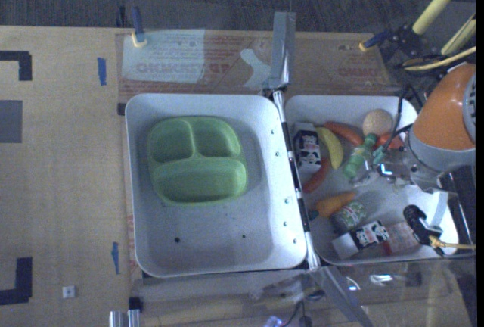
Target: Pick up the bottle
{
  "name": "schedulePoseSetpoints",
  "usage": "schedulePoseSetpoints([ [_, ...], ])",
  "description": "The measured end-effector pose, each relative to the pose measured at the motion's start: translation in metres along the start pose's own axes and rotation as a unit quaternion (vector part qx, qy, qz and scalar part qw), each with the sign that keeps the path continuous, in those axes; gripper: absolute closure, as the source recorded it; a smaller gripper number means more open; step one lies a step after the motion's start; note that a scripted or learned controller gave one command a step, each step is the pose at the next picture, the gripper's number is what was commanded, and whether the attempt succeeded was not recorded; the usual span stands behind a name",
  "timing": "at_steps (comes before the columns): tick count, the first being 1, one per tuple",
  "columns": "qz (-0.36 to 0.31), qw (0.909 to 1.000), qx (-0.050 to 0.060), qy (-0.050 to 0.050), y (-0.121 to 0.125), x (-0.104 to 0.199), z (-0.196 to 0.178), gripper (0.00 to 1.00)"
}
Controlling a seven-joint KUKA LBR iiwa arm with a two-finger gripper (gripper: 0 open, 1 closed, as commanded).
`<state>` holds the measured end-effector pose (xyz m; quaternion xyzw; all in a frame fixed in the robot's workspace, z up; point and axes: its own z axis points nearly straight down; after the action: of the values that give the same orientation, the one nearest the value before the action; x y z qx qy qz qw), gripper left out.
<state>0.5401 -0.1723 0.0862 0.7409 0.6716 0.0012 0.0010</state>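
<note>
1. The arm (446,121) is reaching into the right bin (393,251) from the right, with the end effector (376,163) hovering at the bottle (358,157).
2. The green bottle is lying tilted among a banana (330,145), a carrot (344,132) and a ball (377,122).
3. I cannot tell whether the end effector is spread or pinching anything.
4. Best approach, I'd say: be straddling the bottle's body squarely, avoiding the crowding neighbours, then lifting straight up.

Matt green plastic tray (198,159); glossy white bins (144,189).
</note>
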Motion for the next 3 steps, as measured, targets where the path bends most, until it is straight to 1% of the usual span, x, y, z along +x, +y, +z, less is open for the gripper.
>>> schedulePoseSetpoints([
  [1,0.168,0.9858,0.0,0.0,-0.033,0.01,0.0,0.0],
  [2,0.182,0.9833,0.0,0.0,0.015,0.043,0.0,0.0],
  [3,0.227,0.9738,0.0,-0.001,0.03,0.064,0.0,0.0],
])
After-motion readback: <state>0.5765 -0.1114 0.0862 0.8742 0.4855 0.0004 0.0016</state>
